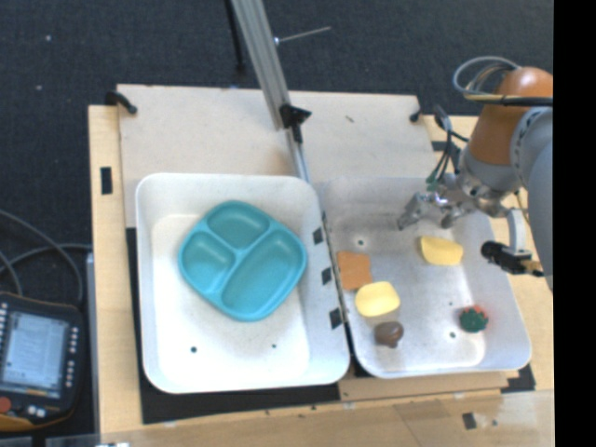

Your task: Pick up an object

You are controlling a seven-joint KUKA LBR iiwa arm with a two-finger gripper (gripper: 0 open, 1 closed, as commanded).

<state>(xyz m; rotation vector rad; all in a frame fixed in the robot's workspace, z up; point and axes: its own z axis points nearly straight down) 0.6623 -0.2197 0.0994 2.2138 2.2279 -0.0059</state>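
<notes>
Two shallow white bins sat on the bench, and one teal three-compartment plastic plate was counted, well to the gripper's far side. Nearer the gripper were two yellow soft lumps, one orange-brown flat square, one dark brown rounded lump and one small green-and-red object.

Right bin centre free; slanted pole crosses behind.

No text, label, brand, number or sign can be read anywhere; the lit screen of the handheld control pendant at the near left shows rows of faint marks, but they are too small and blurred to make out.
</notes>
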